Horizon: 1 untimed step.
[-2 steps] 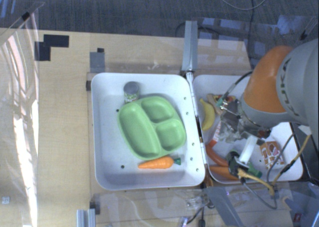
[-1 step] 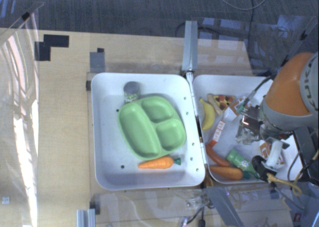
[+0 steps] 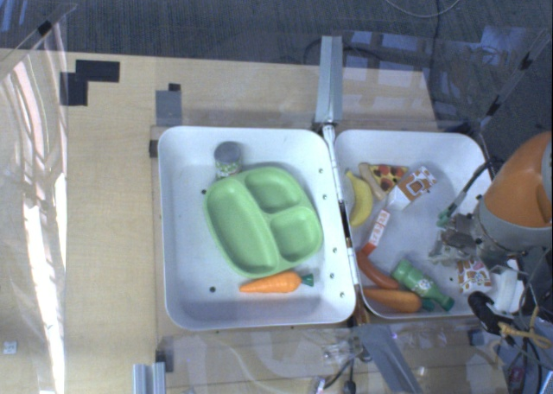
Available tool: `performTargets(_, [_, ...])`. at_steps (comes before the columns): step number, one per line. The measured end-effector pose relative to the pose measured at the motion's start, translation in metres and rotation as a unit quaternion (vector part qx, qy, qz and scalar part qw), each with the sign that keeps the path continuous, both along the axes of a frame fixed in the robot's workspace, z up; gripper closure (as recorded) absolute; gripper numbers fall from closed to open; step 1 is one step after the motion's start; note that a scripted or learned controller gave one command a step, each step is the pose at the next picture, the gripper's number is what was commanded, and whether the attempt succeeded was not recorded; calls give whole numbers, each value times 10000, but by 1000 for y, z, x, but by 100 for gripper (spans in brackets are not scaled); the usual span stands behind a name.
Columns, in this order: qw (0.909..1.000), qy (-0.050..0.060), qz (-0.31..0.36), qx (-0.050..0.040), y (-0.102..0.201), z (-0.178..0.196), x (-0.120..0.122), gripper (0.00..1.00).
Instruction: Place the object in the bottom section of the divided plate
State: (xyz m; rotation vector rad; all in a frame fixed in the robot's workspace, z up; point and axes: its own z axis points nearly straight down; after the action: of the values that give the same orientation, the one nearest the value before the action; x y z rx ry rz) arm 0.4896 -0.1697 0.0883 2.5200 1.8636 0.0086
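Leftmost, the left bin (image 3: 173, 237) holds the green divided plate (image 3: 263, 218), which sits at a slant near the bin's middle. Just beyond the plate's far left corner stands a small grey-lidded can (image 3: 227, 155). Just beside the plate's near edge, apart from it, lies the carrot (image 3: 275, 282) on the bin floor, its green tip pointing right; none of the plate's sections has anything in it.

Right of the plate, in the right bin (image 3: 458, 155), come a banana (image 3: 360, 198), a pizza slice (image 3: 384, 177), a small white carton (image 3: 418, 183), a white packet (image 3: 379, 226), two sausages (image 3: 384, 289) and a green bottle (image 3: 421, 285). Farthest from the plate, the gripper (image 3: 456, 232) hangs over the right bin's right side below the arm's orange band (image 3: 523, 189); whether it grips anything I cannot tell.
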Motion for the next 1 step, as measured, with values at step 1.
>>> performTargets(1, [10000, -9, 13, 4, 1, 9, 2, 100])
